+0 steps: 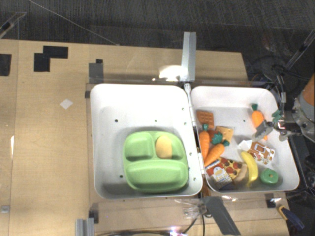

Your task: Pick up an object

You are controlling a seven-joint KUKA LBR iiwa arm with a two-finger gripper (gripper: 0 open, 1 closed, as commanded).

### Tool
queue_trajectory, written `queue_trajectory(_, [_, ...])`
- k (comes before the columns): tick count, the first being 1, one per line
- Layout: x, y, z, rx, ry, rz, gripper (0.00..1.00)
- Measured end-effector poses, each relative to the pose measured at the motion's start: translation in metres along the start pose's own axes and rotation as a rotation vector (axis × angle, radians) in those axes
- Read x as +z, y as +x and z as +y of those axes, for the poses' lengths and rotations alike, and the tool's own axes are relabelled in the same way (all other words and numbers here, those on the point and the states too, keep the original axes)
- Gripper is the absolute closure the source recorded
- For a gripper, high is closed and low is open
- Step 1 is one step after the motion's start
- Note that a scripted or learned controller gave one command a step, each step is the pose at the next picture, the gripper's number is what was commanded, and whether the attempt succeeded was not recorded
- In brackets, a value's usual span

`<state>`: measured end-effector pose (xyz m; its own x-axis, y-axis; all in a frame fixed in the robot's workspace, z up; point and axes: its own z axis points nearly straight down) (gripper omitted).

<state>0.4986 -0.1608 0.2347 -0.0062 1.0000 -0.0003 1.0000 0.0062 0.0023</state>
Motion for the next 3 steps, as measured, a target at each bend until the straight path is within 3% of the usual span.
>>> queue_trajectory(1, [0.094, -0.011, 0.114, 0.029, -0.002, 0.0, 0.0])
queue_trajectory(2, [0.129, -0.033, 0.126, 0.115, -0.015, 0.0, 0.0])
queue_trajectory(3, [0.143, -0.037, 0.174, 0.041, -0.004, 0.002, 0.0])
